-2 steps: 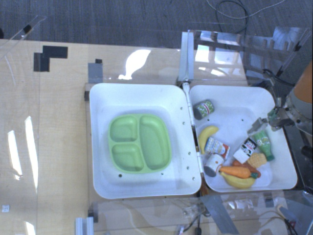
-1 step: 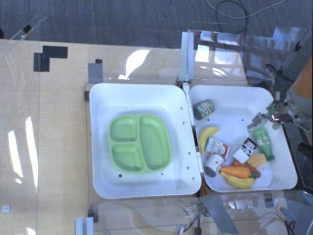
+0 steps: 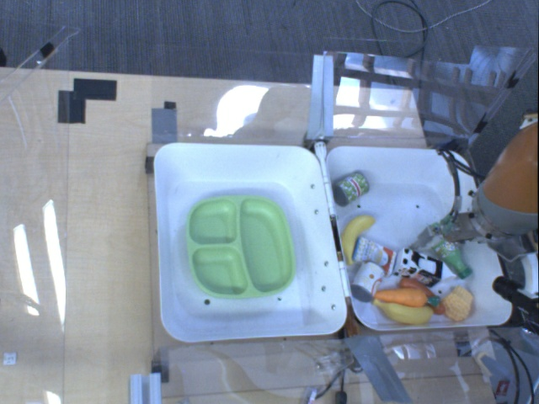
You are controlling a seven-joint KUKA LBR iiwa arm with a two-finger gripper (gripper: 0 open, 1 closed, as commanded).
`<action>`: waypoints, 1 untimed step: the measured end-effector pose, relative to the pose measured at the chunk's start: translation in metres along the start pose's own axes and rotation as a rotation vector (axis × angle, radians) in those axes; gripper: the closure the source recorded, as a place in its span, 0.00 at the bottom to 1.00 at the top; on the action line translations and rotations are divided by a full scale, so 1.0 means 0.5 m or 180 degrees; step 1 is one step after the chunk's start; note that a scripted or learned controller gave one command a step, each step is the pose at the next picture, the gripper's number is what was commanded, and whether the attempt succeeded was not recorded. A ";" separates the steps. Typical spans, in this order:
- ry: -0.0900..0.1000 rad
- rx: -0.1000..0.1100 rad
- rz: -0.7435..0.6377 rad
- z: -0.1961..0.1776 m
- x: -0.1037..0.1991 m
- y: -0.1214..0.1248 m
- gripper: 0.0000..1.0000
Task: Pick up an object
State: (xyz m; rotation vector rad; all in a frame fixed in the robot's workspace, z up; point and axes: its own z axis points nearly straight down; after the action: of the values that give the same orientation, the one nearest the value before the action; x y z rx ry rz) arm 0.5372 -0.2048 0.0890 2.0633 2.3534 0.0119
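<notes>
The right bin (image 3: 396, 168) holds several small items. A dark can with a green label (image 3: 351, 187) lies near its back left. A yellow banana (image 3: 356, 235) lies by the left wall, next to a small white carton (image 3: 373, 252) and a white cup (image 3: 365, 277). A carrot (image 3: 404, 295), a second yellow fruit (image 3: 405, 313) and a corn cob (image 3: 459, 304) lie along the front. A black-and-white pack (image 3: 421, 266) sits mid-bin. My gripper (image 3: 444, 236) hangs low at the bin's right side, just above a green bottle (image 3: 455, 261).
The left bin (image 3: 173, 225) holds a green divided plate (image 3: 241, 246). The arm's orange band (image 3: 514, 179) looms over the right bin's right wall. A clear frame (image 3: 370, 91) stands behind the right bin, with cables beyond it.
</notes>
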 end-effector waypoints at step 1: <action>0.0000 -0.0015 -0.0006 -0.023 0.001 0.005 1.00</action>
State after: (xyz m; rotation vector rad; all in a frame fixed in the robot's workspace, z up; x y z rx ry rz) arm 0.5393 -0.2037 0.1006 2.0592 2.3530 0.0172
